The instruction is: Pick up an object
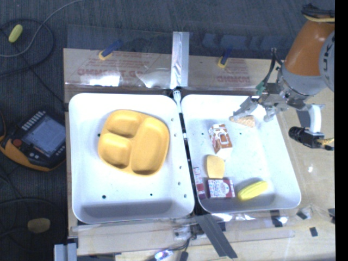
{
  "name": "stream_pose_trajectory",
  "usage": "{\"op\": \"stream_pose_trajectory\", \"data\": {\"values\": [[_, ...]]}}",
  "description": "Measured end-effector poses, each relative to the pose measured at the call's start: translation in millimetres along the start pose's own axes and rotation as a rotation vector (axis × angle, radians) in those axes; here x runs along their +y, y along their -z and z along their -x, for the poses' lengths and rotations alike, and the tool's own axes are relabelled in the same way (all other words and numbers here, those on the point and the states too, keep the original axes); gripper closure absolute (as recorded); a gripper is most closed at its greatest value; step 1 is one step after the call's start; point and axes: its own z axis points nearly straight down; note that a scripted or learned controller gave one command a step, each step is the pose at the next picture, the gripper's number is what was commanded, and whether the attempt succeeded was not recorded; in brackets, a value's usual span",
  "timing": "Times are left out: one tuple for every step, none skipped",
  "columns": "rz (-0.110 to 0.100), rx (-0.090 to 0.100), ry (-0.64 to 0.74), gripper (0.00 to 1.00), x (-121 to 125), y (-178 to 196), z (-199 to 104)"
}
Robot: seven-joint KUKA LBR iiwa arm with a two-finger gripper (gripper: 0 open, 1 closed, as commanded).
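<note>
Pinched between the fingers of the gripper [251, 112], over the right bin's [283, 162] far part: a small pale-orange wafer [244, 120], tilted, lifted off the floor as far as can be told. Just below and left of it, lying flat in the same bin, a red-and-white carton [220, 137], printing too small to read. Nearer still, a yellow block [215, 166], touching a second red-and-white carton [216, 188], label likewise unreadable. Beside that, near the front wall, a yellow banana-like toy [253, 190]. In the left bin [87, 189], well apart from all this, a big yellow sectioned tray [134, 141], upside down. Behind both bins, a sheet of clear plastic [117, 69] with faint red lettering, illegible. On the carpet to the left, a teach pendant [33, 141] with an orange rim.
</note>
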Motion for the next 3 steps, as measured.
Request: {"op": "stream_pose_trajectory", "data": {"values": [[0.000,-0.003,0.054,0.00,-7,20,-31],[0.002,0.000,0.095,0.00,-15,-124,-50],[-0.002,0.002,0.096,1.00,-15,-118,-49]]}}
